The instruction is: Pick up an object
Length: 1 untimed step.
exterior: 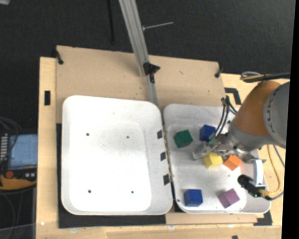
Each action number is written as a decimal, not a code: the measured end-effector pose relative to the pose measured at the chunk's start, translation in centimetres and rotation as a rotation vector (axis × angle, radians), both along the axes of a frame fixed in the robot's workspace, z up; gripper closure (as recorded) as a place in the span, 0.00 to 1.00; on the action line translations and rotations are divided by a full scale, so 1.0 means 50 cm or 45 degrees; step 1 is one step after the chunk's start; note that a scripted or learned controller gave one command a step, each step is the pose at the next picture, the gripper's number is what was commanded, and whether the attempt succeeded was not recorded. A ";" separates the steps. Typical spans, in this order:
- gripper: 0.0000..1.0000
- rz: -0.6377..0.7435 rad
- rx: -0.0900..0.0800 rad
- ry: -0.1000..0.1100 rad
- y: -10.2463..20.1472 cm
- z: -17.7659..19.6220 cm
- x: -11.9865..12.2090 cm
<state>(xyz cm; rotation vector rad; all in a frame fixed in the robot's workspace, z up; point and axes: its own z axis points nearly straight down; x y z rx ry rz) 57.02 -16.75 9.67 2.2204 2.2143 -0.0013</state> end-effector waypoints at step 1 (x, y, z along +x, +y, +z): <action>1.00 -0.008 0.002 -0.007 0.000 0.025 0.002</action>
